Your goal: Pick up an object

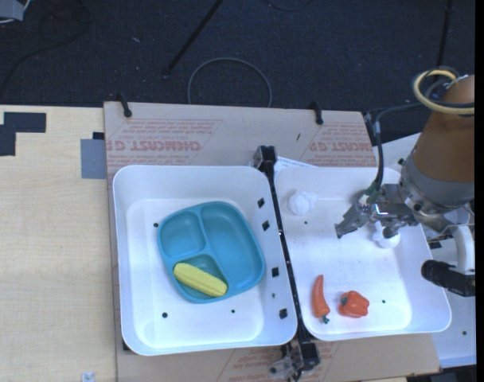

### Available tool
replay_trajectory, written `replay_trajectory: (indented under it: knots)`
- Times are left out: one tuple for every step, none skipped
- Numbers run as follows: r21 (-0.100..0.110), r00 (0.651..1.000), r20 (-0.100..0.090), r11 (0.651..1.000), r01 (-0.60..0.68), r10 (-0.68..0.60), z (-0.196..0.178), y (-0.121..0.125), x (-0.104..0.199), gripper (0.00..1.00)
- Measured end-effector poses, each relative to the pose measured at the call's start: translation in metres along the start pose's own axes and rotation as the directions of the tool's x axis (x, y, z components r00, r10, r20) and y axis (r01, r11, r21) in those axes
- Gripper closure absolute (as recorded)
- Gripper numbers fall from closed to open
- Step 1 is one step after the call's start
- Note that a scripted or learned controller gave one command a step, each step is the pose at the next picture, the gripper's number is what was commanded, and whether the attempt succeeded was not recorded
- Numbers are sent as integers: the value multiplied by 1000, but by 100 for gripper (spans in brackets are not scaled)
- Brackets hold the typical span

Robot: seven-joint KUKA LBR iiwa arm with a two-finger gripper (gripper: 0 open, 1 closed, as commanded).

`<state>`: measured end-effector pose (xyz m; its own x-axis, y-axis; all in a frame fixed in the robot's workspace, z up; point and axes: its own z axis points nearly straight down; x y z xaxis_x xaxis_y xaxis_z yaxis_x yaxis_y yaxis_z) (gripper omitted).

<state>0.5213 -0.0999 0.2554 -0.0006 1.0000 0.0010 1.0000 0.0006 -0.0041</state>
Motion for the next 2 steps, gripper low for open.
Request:
replay_trajectory:
  knots:
    - [5, 1000, -1, 1000, 0, 0, 44, 1, 4, 0]
    - [7, 1000, -1, 1000, -1, 1, 108, -1, 4, 0]
